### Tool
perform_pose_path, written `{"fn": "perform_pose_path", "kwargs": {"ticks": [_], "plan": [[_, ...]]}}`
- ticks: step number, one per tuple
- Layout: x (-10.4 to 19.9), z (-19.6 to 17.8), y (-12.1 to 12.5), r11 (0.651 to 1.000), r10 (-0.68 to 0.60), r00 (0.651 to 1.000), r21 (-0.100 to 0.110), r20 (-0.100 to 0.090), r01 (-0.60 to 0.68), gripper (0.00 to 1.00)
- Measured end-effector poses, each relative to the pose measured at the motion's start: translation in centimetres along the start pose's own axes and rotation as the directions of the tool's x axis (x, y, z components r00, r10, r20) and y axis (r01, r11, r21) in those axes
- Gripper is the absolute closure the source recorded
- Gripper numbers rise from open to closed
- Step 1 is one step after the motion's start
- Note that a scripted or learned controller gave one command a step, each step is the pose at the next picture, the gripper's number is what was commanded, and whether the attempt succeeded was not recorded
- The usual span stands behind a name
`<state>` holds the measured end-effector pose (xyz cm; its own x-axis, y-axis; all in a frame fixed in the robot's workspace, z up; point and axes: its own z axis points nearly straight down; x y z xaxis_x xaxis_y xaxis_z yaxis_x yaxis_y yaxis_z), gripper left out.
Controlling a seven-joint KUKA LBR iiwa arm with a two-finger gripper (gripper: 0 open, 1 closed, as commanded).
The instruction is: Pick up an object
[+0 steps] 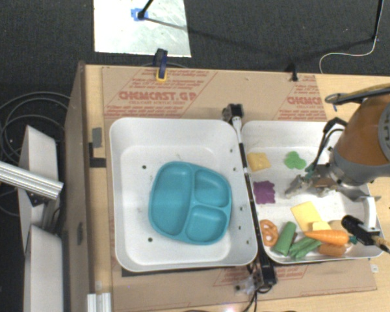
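Note:
The right bin [283, 132] holds toy food: a yellow cracker [259, 161], a green leaf [295, 160], a purple piece [264, 191], a yellow cheese wedge [305, 213], a pretzel [268, 231], a green pickle [285, 237], green beans [306, 246] and an orange carrot [326, 237]. My gripper [299, 184] hangs low over the middle of this bin, between the green leaf and the cheese wedge and right of the purple piece. I see nothing held in it.
A blue divided plate [190, 203] lies in the left bin [136, 142]. The two bins meet at a central rim [246, 181]. The arm's orange band [365, 129] and grey wrist cover the right bin's right side. A black cable runs across its front right corner.

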<state>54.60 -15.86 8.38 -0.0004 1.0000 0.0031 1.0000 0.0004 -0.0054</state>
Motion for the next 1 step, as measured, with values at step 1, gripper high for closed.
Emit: {"fn": "perform_pose_path", "kwargs": {"ticks": [1], "plan": [[-2.24, -0.39, 11.68, 1.0, -0.007, 1.0, -0.02, 0.008, 0.008, 0.0]]}}
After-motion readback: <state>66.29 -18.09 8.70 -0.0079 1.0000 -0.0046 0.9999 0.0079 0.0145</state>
